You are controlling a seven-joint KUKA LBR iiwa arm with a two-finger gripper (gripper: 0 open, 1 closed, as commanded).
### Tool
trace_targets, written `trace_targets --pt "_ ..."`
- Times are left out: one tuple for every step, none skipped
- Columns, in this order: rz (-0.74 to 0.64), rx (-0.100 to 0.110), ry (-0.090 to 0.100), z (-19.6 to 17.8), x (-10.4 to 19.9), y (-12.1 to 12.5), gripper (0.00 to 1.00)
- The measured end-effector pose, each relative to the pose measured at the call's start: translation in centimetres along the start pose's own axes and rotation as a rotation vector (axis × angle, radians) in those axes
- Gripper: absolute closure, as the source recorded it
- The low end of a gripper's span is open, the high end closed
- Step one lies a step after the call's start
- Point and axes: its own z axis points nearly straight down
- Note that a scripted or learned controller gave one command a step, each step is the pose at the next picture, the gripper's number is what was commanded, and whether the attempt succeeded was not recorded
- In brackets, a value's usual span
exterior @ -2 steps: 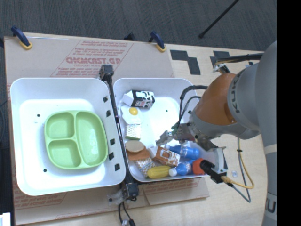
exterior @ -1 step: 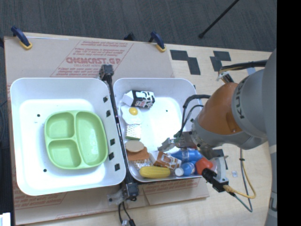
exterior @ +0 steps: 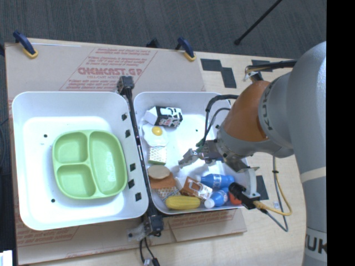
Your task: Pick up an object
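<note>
Gripper (exterior: 188, 157) is hovering over the middle of the right bin (exterior: 191, 101), fingers standing apart and gripping nothing. Bottle (exterior: 217, 180) is lying just beside it, toward the bin's near right corner. Banana (exterior: 182, 203) is lying along the near edge. Green tray (exterior: 89, 163) is sitting in the left bin (exterior: 28, 110).

Green plate (exterior: 89, 163): smooth, slightly glossy plastic.
Left bin (exterior: 33, 107): smooth white plastic.
Blue bottle (exterior: 217, 180), right of plate: glossy plastic.
Bench board (exterior: 83, 65): matt cardboard.
</note>
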Motion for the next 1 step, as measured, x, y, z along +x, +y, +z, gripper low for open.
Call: trace_targets --pt "0.000 0.000 -0.001 0.07 4.20 4.49 0.00"
